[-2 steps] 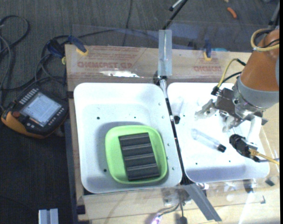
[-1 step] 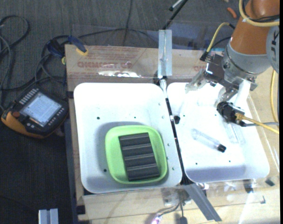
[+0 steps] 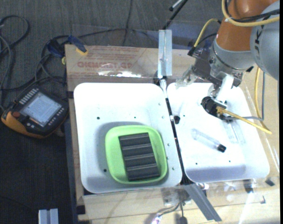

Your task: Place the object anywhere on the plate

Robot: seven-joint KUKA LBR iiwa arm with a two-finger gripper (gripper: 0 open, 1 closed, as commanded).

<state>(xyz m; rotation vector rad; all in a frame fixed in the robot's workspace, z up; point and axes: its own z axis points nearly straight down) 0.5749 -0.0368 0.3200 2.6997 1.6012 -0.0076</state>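
A green plate (image 3: 112,146) lies in the left bin (image 3: 90,106), towards its front. A dark grey ridged block (image 3: 139,156) rests on the plate and covers most of its middle. In the right bin (image 3: 235,160) lies a clear tube with a black cap (image 3: 208,141), pointing to the front right. My gripper (image 3: 186,80) hangs over the back left corner of the right bin, well behind the tube and apart from it. I see nothing between its fingers.
The raised rim between the two bins (image 3: 172,120) runs front to back. A metal upright (image 3: 165,52) stands behind the bins, close to the gripper. A cardboard sheet (image 3: 109,64) lies behind the left bin, and a teach pendant (image 3: 36,112) sits on the floor at left.
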